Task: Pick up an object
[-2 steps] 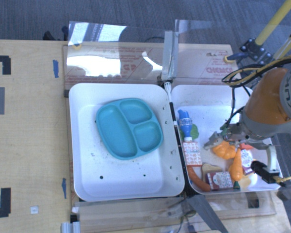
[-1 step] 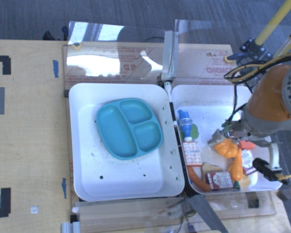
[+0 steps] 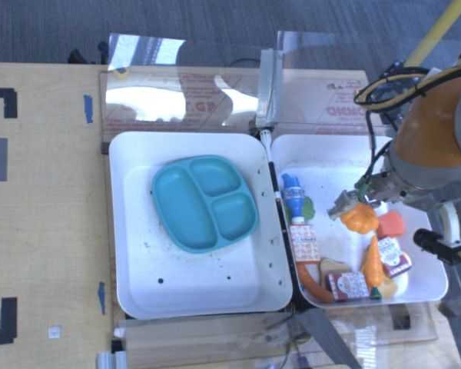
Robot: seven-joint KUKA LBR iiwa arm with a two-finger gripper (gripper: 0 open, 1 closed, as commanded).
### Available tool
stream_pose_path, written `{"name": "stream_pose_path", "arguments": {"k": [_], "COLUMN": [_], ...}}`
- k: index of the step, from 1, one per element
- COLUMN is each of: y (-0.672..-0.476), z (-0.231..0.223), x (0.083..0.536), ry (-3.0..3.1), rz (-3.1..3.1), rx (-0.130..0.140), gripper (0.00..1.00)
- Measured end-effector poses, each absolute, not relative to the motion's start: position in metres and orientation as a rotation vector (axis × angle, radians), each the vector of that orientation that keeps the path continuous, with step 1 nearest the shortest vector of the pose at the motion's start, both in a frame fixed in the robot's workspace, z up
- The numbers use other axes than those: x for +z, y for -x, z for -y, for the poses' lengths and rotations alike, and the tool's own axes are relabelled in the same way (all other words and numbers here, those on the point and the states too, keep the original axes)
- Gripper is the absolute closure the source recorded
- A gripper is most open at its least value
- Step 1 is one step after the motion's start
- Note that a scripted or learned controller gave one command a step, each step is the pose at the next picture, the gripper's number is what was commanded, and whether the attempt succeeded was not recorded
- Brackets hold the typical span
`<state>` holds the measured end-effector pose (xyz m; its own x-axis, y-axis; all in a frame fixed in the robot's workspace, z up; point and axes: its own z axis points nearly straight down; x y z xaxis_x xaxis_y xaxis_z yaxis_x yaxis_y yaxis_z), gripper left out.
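We see a pale wooden bench (image 3: 38, 229) marked with black tape (image 3: 6, 102), grey carpet floor (image 3: 215, 6) beyond, and glare on clear plastic sheeting (image 3: 184, 91).

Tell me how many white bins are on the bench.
2. The left bin holds a blue divided plate; the right bin holds the pile of small items, with the arm's pincer over it.

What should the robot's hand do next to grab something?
Probably drop straight down a little. The gripper hangs right beside the orange toy in the right bin, closer than any other thing there.
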<state>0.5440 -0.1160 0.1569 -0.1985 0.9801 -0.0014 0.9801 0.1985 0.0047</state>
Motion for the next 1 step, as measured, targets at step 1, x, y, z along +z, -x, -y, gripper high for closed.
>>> {"name": "stream_pose_path", "arguments": {"k": [1], "y": [-0.5584], "z": [0.0935], "x": [0.2953], "ry": [-2.045], "rz": [-2.374], "rx": [0.01], "gripper": [1.0]}}
